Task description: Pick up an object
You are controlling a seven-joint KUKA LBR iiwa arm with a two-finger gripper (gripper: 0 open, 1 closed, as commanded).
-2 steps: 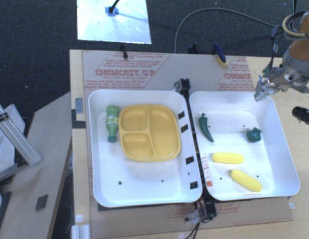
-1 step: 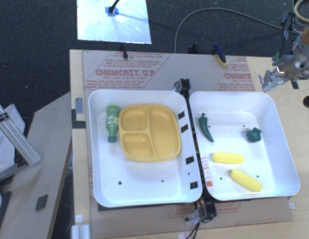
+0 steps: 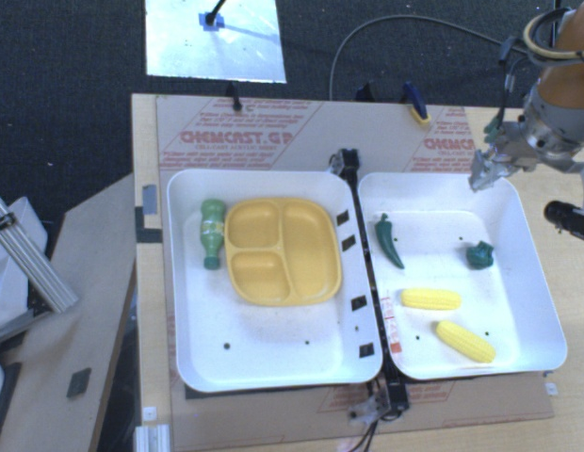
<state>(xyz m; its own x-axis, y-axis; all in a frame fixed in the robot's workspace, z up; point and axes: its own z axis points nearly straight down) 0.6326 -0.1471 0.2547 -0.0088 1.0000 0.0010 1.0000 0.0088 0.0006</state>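
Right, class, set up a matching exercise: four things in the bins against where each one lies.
Things:
1. green bottle
2. yellow divided plate
3. green chili pepper
4. dark green toy

Places:
A. right bin, by its left wall
B. left bin, middle
C. right bin, towards its right wall
D. left bin, left of the plate

Pairs: 1-D, 2-B, 3-A, 4-C

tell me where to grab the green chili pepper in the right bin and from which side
Grip the green chili pepper across its thicker middle, coming straight down from above. It lies flat on the right bin floor, long and narrow, running from upper left to lower right, so the fingers probably should close across its short width. The bin floor around it looks bare, leaving room. The gripper hovers near the bin's far rim.
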